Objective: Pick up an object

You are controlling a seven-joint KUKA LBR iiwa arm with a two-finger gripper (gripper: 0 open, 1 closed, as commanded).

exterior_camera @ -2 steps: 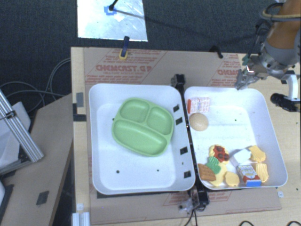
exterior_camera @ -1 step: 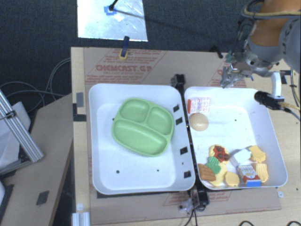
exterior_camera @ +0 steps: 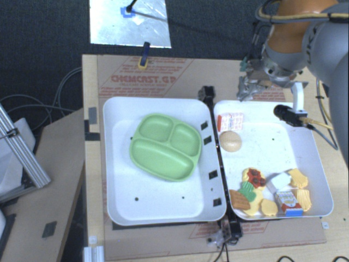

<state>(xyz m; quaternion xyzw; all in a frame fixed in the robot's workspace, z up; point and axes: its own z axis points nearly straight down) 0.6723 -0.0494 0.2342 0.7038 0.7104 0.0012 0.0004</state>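
My gripper hangs over the back left rim of the right bin, on the grey arm with its orange band. Just in front of it, inside the bin, lies a red and white packet. A beige round piece rests a little nearer the camera, by the bin's left wall. A heap of small toy foods in yellow, red, green and white fills the bin's front. I see nothing hanging from the gripper.
The left bin holds a green divided plate. A black divider with clips runs between the bins. A black fitting with cables sits over the right bin's back right. A shiny sheet lies behind the bench.
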